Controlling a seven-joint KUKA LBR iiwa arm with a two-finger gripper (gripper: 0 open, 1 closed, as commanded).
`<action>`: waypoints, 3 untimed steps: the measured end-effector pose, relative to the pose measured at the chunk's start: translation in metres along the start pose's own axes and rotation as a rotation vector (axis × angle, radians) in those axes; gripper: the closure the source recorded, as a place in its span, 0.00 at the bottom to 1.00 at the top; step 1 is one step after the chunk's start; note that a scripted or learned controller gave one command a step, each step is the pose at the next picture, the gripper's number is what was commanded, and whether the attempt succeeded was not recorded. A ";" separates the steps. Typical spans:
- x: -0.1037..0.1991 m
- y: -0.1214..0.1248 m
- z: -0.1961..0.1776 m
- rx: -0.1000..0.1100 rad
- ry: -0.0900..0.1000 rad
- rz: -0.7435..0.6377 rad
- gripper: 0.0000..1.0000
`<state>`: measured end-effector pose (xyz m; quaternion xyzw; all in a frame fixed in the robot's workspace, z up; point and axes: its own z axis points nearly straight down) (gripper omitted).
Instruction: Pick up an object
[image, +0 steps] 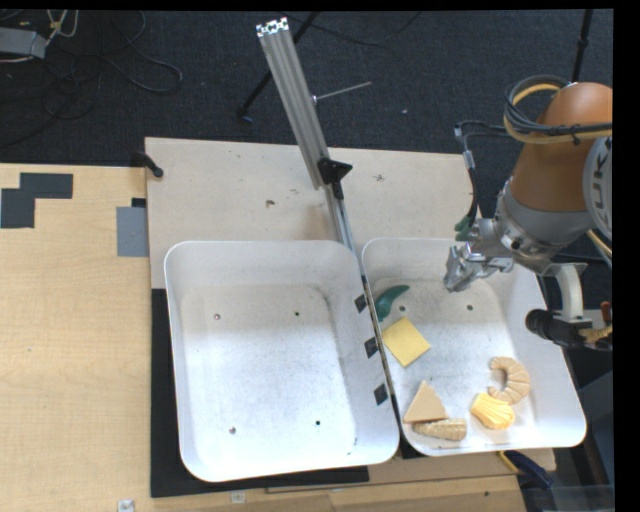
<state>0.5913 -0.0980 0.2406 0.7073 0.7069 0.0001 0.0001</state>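
My gripper (460, 276) hangs over the back of the right bin (545, 400), above its bare white floor. Its fingers point down with nothing between them that I can see. A green curved piece (388, 296) lies to its left, against the divider. A yellow square slice (406, 342) sits in front of that. Near the front rim lie a tan wedge (425, 404), a ridged tan piece (441, 430), a yellow lump (492, 411) and a curled croissant-like piece (511, 378).
The left bin (200, 270) stands beside the right one, with black clips (366, 320) along the shared edge. A slanted aluminium bar (300, 110) rises behind the bins. The arm's orange band (560, 150) is at the right.
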 end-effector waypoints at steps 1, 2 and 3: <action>0.042 0.008 0.000 0.001 0.001 -0.004 1.00; 0.088 0.011 -0.005 0.002 0.002 -0.005 1.00; 0.148 0.018 0.007 0.003 0.001 -0.005 1.00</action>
